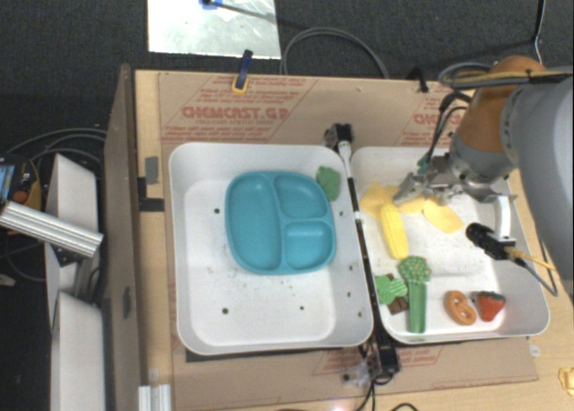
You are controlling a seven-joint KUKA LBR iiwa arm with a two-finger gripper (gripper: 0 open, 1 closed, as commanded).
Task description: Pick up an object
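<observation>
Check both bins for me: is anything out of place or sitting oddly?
One thing: a small green toy sits against the right wall of the left bin, beside the blue plate, apart from the other toy food in the right bin. Nothing looks spilled or broken.

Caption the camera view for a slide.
Grey arm's pincer above the yellow plastic corn cob in the right white bin; blue divided plate sits left.

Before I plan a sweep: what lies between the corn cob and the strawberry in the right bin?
In the camera view, the broccoli head and the pretzel lie between the corn cob and the strawberry.
</observation>
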